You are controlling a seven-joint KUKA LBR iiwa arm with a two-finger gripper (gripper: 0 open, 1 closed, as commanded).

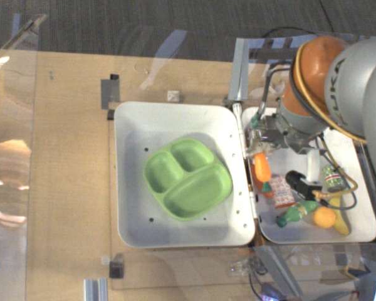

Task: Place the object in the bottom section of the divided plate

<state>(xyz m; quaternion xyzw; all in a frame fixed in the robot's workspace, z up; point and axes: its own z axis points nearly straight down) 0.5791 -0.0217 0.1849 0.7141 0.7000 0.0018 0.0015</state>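
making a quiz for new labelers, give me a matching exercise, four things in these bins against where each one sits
Things
1. divided plate
2. carrot
3. green bottle
4. red and white packet

Places
a. right bin, next to the orange ball
b. left bin
c. right bin, against its left wall
d. right bin, between carrot and green bottle

Pairs: 1-b, 2-c, 3-a, 4-d
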